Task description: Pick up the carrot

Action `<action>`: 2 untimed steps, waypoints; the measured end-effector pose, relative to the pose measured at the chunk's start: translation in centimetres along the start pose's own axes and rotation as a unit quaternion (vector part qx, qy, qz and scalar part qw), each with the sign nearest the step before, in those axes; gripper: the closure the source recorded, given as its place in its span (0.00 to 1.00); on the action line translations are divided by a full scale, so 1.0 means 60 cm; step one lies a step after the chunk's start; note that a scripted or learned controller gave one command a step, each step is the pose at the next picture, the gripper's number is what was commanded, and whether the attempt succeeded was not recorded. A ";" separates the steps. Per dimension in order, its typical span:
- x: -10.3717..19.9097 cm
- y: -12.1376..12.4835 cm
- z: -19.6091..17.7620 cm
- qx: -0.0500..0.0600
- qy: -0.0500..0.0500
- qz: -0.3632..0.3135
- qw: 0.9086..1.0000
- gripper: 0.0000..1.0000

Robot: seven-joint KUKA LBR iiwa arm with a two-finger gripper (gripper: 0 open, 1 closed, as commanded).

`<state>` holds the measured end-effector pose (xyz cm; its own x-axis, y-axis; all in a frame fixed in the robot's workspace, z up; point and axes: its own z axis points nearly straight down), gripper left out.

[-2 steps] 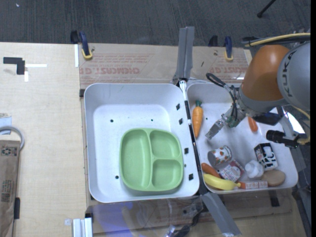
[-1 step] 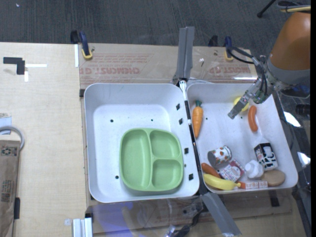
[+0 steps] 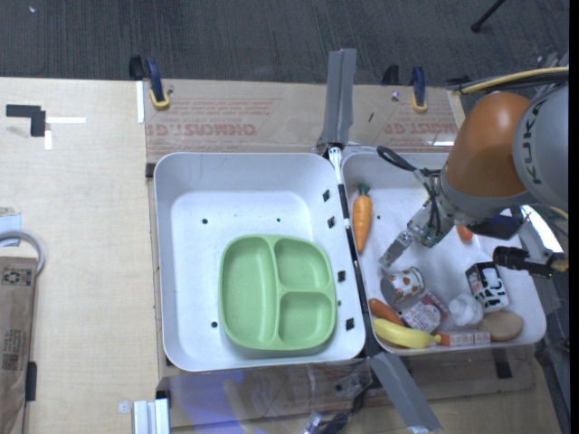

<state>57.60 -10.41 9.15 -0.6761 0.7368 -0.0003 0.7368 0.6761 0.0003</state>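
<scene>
The carrot (image 3: 362, 218) is in the right-hand bin (image 3: 394, 166), hard up against its left wall, near the back. It lies lengthwise along that wall, green top toward the back of the bench and tip pointing to the front. From where I'm driving, the gripper (image 3: 398, 250) sits just to the right of it and a bit toward the front, nothing between them, so I reckon the next move is a short shift left and back. I honestly can't tell how the gripper is set from this angle.

Counts: one arm (image 3: 488, 147) and two white bins. The left bin (image 3: 181, 242) has one green divided plate (image 3: 276, 292). The right one also has one banana (image 3: 403, 334), plus a jumble of packets I can't separate cleanly.
</scene>
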 end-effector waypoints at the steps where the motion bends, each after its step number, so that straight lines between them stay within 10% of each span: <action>1: -0.002 -0.001 -0.016 -0.001 -0.001 0.002 1.000 1.00; 2: -0.064 0.112 -0.169 -0.001 -0.002 -0.045 0.999 1.00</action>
<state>65.14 -8.70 19.28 -0.7394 0.6732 -0.0035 0.6732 0.7394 0.0017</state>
